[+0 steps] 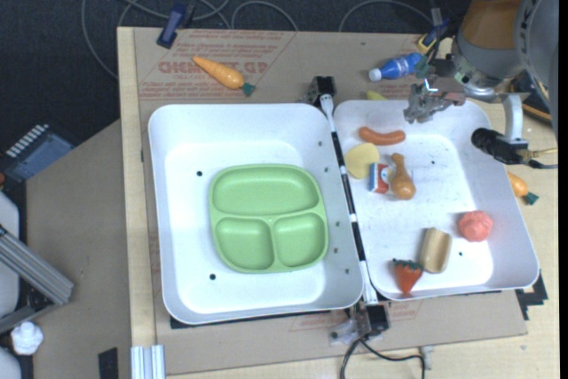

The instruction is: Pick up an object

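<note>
Approach step: tool (429,108) hovers at upper edge of right bin (506,257), upper right of frame; nothing seen between fingers, opening cannot be told. Nearest candidate: sausage (382,136), just below-left of it. Next move likely calls for descent centred over it.

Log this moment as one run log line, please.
gripper: over right bin far edge, holding nothing | nearest: sausage | green tray: left bin | pick: not done
</note>
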Controlling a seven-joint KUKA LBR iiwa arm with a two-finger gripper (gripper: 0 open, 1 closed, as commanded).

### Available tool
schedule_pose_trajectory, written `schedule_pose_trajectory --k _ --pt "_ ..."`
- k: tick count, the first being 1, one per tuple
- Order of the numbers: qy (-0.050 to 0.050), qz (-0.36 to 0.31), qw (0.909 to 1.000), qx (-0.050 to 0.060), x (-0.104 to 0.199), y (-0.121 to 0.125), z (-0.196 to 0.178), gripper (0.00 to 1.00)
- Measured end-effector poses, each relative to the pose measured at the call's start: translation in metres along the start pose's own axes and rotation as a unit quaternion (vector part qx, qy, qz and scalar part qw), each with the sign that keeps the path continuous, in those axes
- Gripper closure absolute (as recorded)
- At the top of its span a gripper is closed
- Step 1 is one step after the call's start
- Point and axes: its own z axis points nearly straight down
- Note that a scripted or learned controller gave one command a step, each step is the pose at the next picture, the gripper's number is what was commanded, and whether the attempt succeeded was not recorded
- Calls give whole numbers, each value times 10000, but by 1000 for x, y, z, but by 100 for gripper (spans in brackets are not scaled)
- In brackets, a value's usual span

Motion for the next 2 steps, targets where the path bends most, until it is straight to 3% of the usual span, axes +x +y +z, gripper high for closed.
schedule_pose_trajectory --k 1,2 --pt "3 10 10000 40 55 -47 -8 100" --pt "-2 17 10000 42 54 -47 -8 0"
